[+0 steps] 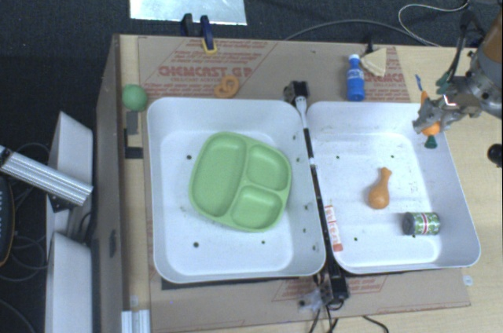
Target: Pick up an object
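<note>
The gripper (431,127) hangs over the right bin's (346,127) far edge; I cannot tell its state. The orange toy (380,190) lies nearer the camera and leftward, standing almost straight up-and-down in the view.

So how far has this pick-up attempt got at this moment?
Nothing looks picked yet. The orange gourd-shaped toy and the small can both lie on the floor of the right bin, and the green divided plate sits in the left bin. The gripper is at the right bin's far right edge, away from both items. Approach, grasp and lift remain.
</note>
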Robot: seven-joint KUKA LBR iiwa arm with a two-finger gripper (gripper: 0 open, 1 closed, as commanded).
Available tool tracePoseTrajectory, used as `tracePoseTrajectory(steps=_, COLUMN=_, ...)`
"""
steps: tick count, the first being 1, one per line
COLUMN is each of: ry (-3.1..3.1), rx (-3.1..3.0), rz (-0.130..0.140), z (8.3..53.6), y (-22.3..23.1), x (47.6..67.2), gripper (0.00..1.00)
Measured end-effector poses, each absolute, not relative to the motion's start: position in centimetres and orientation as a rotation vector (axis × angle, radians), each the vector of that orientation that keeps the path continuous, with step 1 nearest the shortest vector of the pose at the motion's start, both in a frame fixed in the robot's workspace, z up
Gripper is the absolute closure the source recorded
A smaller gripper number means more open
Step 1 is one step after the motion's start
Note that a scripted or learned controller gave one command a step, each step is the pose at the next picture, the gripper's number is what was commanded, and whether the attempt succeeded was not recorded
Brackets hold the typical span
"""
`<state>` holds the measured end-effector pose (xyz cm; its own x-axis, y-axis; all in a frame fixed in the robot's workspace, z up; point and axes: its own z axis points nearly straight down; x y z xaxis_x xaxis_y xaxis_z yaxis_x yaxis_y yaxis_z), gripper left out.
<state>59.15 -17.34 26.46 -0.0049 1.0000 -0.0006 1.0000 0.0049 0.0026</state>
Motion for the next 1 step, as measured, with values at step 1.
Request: tracePoseTrajectory(steps=1, ry=2.221, rx=2.219, rz=0.000, z=26.53, y=-19.08, x=51.78, gripper=1.00)
